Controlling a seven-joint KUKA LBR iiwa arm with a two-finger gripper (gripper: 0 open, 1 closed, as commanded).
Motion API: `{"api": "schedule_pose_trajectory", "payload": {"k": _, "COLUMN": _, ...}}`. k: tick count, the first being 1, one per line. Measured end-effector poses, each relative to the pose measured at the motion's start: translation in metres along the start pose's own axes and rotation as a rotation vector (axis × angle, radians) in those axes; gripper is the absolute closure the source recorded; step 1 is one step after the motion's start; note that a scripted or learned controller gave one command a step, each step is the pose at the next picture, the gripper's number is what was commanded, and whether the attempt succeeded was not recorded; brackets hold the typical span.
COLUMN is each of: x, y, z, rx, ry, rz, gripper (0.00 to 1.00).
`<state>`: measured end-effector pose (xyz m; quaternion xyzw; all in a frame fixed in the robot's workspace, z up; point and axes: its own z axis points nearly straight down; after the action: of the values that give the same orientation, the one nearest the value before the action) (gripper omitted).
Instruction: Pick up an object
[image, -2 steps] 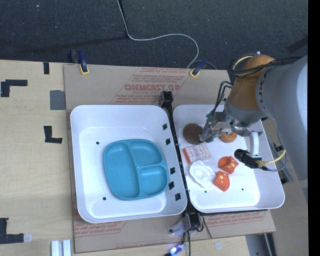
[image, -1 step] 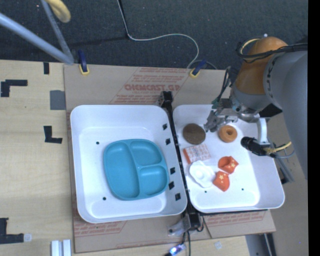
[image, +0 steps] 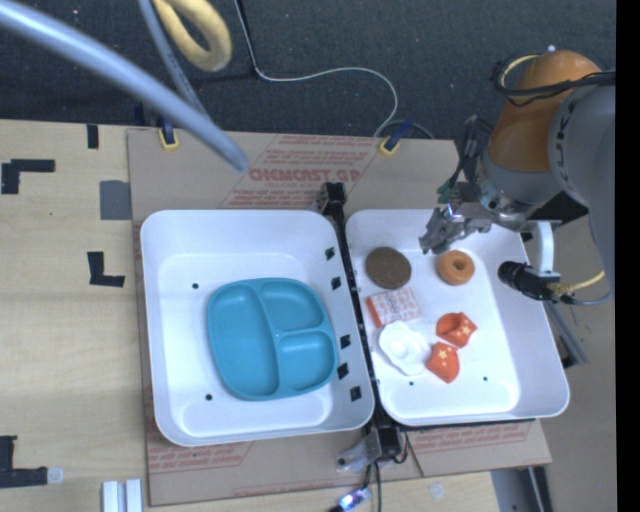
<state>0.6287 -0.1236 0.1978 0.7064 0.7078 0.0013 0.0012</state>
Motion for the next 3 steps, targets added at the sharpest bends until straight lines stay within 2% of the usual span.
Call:
{"api": "schedule_pose_trajectory", "payload": {"k": 1, "x": 0.001, "y": 0.000, "z": -0.016, "rx": 0.003, "ry": 0.001, "rz": 0.001, "gripper": 1.00}}
{"api": "schedule_pose_trajectory", "payload": {"k": 2, "x": 0.063, "y": 0.002, "z": -0.024, "rx": 0.003, "ry": 0.002, "rz": -0.006, "gripper": 1.00}}
{"api": "schedule_pose_trajectory", "payload": {"k": 3, "x": 0.113, "y": 0.009, "z": -0.028, "rx": 0.004, "ry": 0.002, "rz": -0.005, "gripper": 1.00}}
